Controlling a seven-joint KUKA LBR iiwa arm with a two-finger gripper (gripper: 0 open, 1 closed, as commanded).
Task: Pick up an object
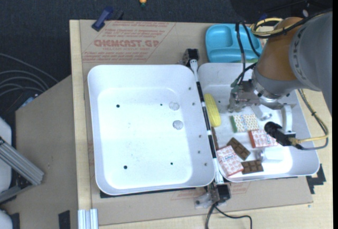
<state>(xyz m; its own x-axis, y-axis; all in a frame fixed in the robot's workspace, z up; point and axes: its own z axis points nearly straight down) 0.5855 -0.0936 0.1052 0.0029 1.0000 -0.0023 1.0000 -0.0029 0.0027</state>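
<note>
Pincer (244,100) sat low in the right bin (303,164), under the grey arm (311,51); couldn't tell how it was set, nothing visibly held. Yellow corn cob (212,110) lay just left of the pincer, by the bin's left wall. Checkered packet (246,122) just below it, red-white packet (261,139) further below-right, brown chocolate pieces (238,148) near the front. Left bin (100,117) well left of the pincer. Blue tray (224,42) behind it on the bench (127,43).

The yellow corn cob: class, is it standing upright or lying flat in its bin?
Lying flat. The corn cob rests lengthwise on the right bin floor, along its left wall.
</note>
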